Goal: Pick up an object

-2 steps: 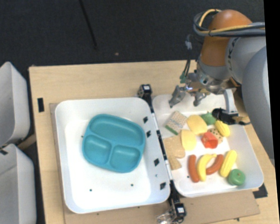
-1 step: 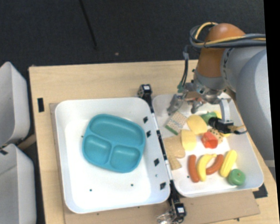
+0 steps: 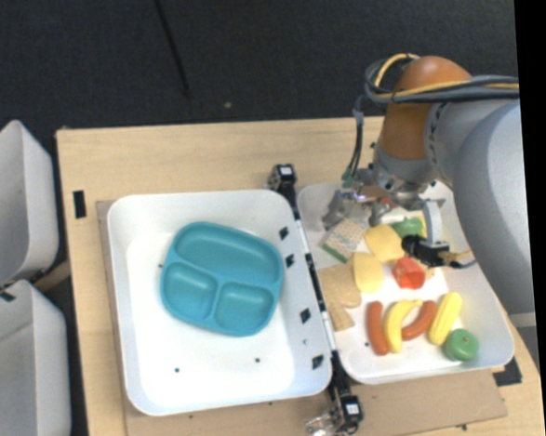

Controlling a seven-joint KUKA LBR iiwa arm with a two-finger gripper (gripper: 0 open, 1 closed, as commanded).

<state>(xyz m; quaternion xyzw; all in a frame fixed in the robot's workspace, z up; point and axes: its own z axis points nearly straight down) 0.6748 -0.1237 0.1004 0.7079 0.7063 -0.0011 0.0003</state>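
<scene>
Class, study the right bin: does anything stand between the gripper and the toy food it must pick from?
Nothing visible does. The gripper hangs low over the far end of the right bin, right at the pile; a pale speckled piece lies directly beside it, with the yellow pieces just nearer the camera.

The arm (image 3: 473,142) covers the right bin's (image 3: 423,365) far right corner. Its jaws sit in clutter, too small to read. A green toy (image 3: 408,226) shows only partly beneath the wrist.

Two white bins (image 3: 127,269) sit side by side, with one blue divided plate (image 3: 223,277) and roughly ten toy foods (image 3: 406,320).
</scene>
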